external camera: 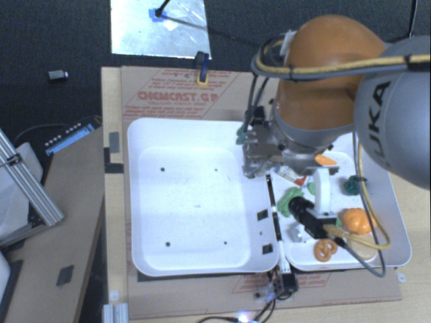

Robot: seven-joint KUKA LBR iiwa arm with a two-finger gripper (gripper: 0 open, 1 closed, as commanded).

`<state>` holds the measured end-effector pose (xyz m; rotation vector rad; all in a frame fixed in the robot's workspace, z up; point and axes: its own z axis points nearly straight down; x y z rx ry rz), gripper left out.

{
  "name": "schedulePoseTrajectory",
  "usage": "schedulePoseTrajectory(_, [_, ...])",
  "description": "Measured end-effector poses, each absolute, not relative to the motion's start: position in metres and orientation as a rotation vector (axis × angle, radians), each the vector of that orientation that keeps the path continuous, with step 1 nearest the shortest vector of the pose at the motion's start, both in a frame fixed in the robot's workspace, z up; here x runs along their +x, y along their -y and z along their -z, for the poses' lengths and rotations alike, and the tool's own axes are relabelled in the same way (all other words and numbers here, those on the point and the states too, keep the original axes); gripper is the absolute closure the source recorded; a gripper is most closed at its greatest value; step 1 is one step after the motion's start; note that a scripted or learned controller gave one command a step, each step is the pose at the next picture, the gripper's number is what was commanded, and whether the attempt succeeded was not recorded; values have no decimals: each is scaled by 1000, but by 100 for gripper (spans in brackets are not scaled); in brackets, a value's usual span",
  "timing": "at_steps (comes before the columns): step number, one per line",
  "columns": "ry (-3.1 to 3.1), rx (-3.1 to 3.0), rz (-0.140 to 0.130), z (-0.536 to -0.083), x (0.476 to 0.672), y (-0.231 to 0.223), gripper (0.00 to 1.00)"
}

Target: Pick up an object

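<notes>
My tool [258, 157] hangs low over the seam where the two white bins meet, at the top of the right bin's [396, 239] left edge and just beside the left bin's [138, 200] right rim. My own wrist covers most of it from above, so I cannot tell whether it is apart or together, and I see nothing gripped in it.

The things to pick all lie in the right bin. A green piece [290, 199] sits near the bin's left wall, just below my tool. A small red-and-white item [291, 175] lies between the two. An orange scrap [326, 159] pokes out from under my wrist further right. A small teal object [351, 185] rests toward the right side, with a round orange fruit-like ball [355, 220] below it. A brown pretzel-shaped ring [325, 249] lies near the bin's front edge.

Both bins rest on a printed cardboard sheet [176, 94] on the table [71, 180].
</notes>
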<state>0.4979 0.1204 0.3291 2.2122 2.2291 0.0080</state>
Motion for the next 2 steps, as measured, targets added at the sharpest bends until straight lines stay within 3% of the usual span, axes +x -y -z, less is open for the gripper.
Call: schedulePoseTrajectory(2, [-2231, 2211, -5, -331, 504, -141, 100])
